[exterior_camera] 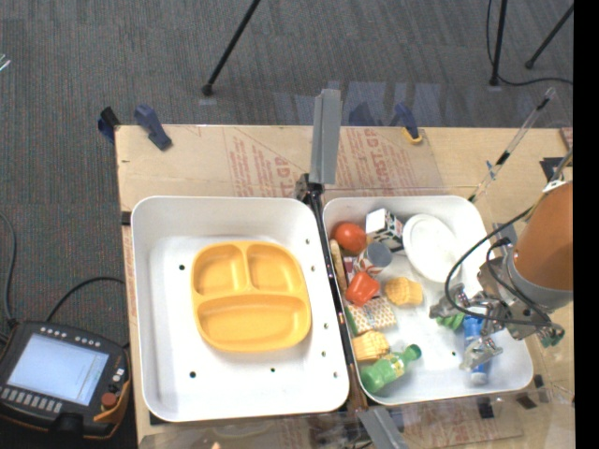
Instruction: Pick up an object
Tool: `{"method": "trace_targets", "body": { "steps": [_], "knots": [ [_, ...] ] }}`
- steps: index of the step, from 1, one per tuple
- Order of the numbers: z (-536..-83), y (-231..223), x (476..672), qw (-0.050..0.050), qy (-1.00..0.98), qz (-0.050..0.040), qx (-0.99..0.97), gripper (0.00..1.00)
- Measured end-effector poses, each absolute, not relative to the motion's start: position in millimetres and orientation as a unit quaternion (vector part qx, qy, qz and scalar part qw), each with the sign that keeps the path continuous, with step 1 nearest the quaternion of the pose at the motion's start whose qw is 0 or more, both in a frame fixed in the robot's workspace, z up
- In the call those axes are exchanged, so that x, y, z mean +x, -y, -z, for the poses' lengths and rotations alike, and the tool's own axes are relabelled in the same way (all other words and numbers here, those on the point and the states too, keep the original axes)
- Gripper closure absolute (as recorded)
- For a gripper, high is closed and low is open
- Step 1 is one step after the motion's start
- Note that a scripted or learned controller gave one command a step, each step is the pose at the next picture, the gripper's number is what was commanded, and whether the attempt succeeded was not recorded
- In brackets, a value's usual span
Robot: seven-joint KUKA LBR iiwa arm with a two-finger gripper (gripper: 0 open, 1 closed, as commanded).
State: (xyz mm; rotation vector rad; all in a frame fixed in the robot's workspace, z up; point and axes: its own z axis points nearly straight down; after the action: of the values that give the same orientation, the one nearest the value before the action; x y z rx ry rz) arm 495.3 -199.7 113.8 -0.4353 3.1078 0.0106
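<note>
Cardboard covered the table [234, 162] beneath two white bins, and over the right bin [447, 211] my fingers [485, 337] stood open around a blue object [474, 328], near the green bottle [390, 368].

The cardboard sheet [281, 162] carries red print, too blurred to read.

Two bins side by side on bench [234, 162]. Left bin [154, 344] holds tray [251, 296], near centre. Right bin [449, 206] crowded: tomato [349, 237] at back left, cup [361, 288] in front of it, plate [430, 246] at back right, bottle [389, 368] at front. Gripper [482, 340] over right bin's right side. Pendant [61, 377] left of bench.
</note>
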Motion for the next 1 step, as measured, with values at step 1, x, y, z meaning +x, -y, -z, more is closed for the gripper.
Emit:
{"method": "trace_targets", "body": {
  "steps": [1],
  "knots": [
    [-86.2, 206.9, 490.9, -0.001, -0.997, -0.0017, -0.073, 0.0]
  ]
}}
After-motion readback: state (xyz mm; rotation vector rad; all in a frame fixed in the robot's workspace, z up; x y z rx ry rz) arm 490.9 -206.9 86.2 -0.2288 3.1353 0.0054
